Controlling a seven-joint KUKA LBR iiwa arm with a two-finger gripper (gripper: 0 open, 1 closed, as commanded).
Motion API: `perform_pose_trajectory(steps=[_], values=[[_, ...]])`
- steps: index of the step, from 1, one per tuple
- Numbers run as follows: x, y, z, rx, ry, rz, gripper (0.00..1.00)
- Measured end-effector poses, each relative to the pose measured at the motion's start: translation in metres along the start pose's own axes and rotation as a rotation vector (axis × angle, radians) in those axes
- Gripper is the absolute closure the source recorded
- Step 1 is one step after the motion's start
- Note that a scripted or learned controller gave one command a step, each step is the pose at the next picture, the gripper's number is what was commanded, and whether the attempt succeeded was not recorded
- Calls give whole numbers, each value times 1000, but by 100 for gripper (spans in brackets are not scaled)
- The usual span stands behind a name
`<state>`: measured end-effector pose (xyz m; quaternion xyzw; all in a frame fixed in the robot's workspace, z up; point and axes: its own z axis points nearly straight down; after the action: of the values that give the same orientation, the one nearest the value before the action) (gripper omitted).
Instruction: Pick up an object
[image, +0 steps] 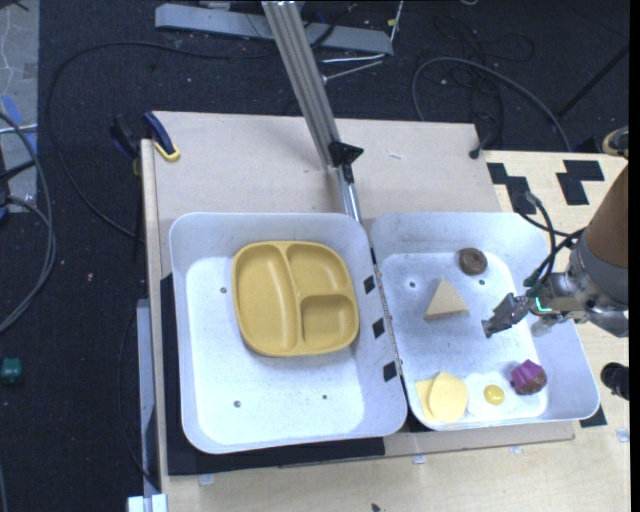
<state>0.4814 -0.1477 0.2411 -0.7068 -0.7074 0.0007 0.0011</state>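
The right bin (560, 250) holds a tan wedge-shaped piece (445, 299), a brown round piece (472, 262), a pale yellow flat piece (444, 396), a small yellow round piece (493, 394) and a purple piece (528, 377). My gripper (501, 319) hangs over the right bin's middle, to the right of the tan wedge and above the purple piece. Nothing shows between its dark fingertips.
The left bin (200, 400) carries a yellow divided plate (295, 297). A slanted metal pole (310, 85) runs down to the gap between the bins. The arm's body (605, 255) sits over the right bin's right rim.
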Motion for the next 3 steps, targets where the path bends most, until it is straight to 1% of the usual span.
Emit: perform_pose_trajectory(steps=[1,2,3], values=[[0,0,-1,-2,-1,0,0],[7,8,52,2,1,0,0],[9,15,113,3,1,1,0]])
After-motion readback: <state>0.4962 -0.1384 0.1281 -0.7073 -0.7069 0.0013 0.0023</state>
